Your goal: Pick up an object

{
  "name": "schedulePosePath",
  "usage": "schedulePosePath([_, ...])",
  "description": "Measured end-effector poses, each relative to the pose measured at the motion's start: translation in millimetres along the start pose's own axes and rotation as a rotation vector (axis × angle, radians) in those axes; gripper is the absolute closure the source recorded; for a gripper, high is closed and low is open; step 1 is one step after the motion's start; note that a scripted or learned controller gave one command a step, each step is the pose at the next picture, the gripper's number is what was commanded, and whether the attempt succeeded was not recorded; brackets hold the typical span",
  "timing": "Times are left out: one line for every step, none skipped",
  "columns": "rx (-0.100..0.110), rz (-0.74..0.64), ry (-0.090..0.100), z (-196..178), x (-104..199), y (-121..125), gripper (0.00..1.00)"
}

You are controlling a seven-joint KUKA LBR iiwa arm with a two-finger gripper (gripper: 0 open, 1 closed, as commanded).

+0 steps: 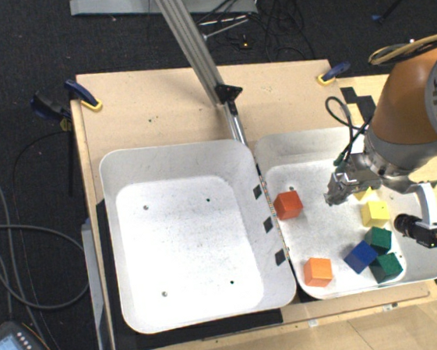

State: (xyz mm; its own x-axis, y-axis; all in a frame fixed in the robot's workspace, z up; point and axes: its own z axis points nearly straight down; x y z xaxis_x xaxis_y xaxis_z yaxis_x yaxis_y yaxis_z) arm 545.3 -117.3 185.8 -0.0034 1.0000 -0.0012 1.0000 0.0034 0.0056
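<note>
While the tool's (339, 189) grip is unclear, the right bin (310, 156) holds coloured blocks (288, 205).

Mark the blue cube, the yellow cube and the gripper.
blue cube (361, 257), camera view, top face.
yellow cube (377, 212), camera view, top face.
gripper (338, 190), camera view, its tip over the right bin.

A: What are the surfaces like?
B: Matt white, faintly speckled plastic is seen on both bins (178, 163). The bench (155, 99) appears as pale, smooth wood. The arm's orange band (406, 102) looks glossy.
</note>
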Motion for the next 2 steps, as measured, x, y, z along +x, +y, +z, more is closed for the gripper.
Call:
schedulePosePath([0.000, 0.000, 0.000, -43.5, -0.1, 2.0, 1.00])
schedulePosePath([0.002, -0.004, 0.002, -54.8, 47.5, 26.3, 1.00])
